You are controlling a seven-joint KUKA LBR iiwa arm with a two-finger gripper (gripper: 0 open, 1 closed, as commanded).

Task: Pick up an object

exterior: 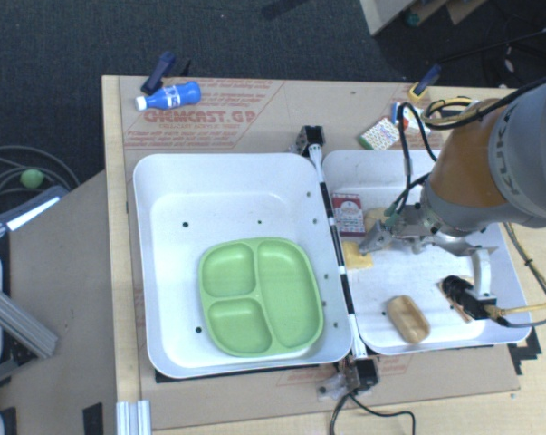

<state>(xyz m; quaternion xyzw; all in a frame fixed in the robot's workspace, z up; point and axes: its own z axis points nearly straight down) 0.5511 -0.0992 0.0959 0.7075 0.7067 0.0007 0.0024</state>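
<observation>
The arm (490, 166) is in over the right bin (454, 333), gripper (378, 236) low by the bin's left wall, and whether it is wide or narrow I cannot tell from up here. A yellow block (357, 259) lies just below it, touching or nearly so. The red box (347, 212) stands just up and left of it. Likely it is going for one of those two. A tan block (407, 319) sits well below, the green tray (259, 294) far left in the other bin (164, 243).
</observation>
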